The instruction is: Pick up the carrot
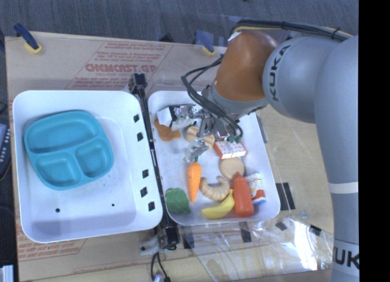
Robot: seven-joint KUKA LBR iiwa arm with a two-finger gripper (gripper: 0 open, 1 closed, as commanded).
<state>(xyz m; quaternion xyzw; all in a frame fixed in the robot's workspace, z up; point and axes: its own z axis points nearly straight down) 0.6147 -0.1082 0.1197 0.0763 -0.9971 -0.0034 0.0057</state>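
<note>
carrot just below fingers, right bin

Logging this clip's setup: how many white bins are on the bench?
2. The left bin holds a blue tray. The right bin holds the carrot and other toy food, with the gripper just above the carrot. The arm covers part of the right bin.
</note>
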